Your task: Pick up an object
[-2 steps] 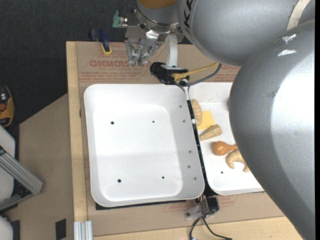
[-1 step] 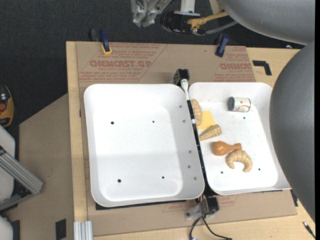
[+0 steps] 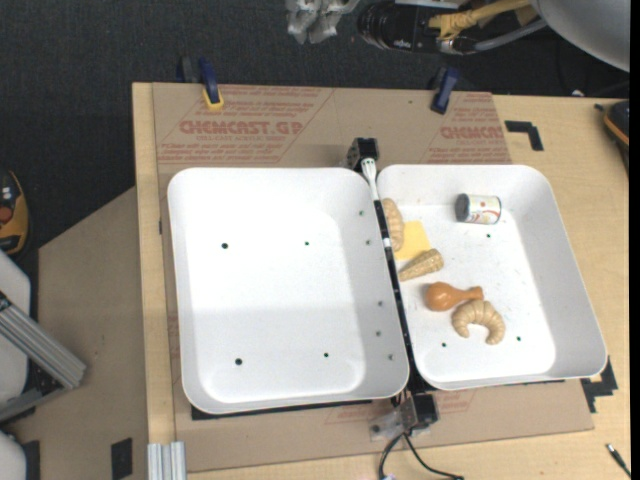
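The fingers of the metal two-finger gripper (image 3: 318, 16) hang blurred above the bench's far edge; their spacing cannot be told; the right white bin (image 3: 560, 268) lies well below and rightward, holding the orange plastic drumstick (image 3: 450, 295), long axis left-right.

My jaws (image 3: 318, 13) hang at the top of the view, beyond the far edge of the desk (image 3: 300, 118), well apart from both bins and blurred. The left bin (image 3: 200, 268) sits beside the right bin (image 3: 560, 298), rims touching. In the right bin lie a small can (image 3: 478, 208) on its side, a croissant (image 3: 479, 320), a chicken drumstick (image 3: 450, 295), an ice-cream cone (image 3: 420, 264), a yellow cheese slice (image 3: 413, 238) and a bread piece (image 3: 392, 224) at the near wall.
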